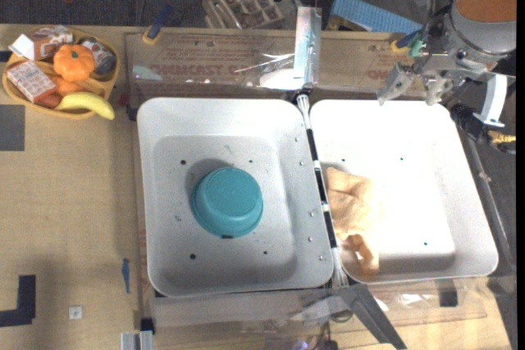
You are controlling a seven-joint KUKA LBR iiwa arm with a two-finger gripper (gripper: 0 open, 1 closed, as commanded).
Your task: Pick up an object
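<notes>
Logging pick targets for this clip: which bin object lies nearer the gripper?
The tan cloth, in the right bin, below the gripper. The teal bowl sits upside down in the left bin, farther off.

1. The worktop (66,209) is a tan, wood-toned surface.
2. Two shallow white bins rest on it side by side: the left bin (160,135) and the right bin (467,201), their inner walls touching.
3. A basket (16,86) of toy food, banana (86,103) at its front edge, sits at the worktop's far left corner.
4. A cardboard strip (213,61) lies behind the bins.
</notes>
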